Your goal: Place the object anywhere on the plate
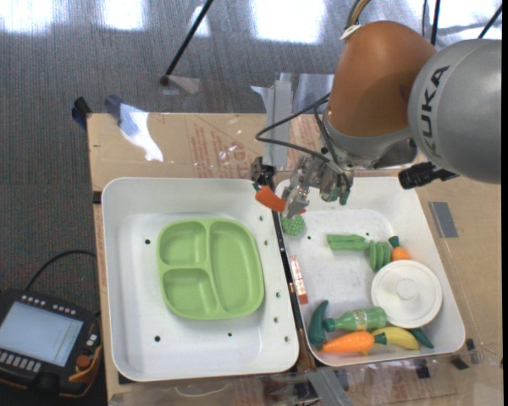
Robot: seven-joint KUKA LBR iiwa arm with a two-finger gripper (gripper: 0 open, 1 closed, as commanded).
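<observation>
KUKA lettering on grey arm (457, 108), gripper (295, 205) low over bin divider, seemingly clamping small green toy (293, 223), green plate (210, 268) apart

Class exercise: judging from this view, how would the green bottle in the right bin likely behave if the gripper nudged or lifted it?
The green bottle lies on its side, so it would probably roll when nudged. It looks like smooth toy plastic: likely light, stiff, perhaps slippery. The carrot beside it may hamper a grasp.

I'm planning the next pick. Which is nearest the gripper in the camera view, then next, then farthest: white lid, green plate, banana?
From the gripper:
1. Green plate, in the left bin.
2. White lid, right bin, toward its right side.
3. Banana, right bin's near edge.
</observation>
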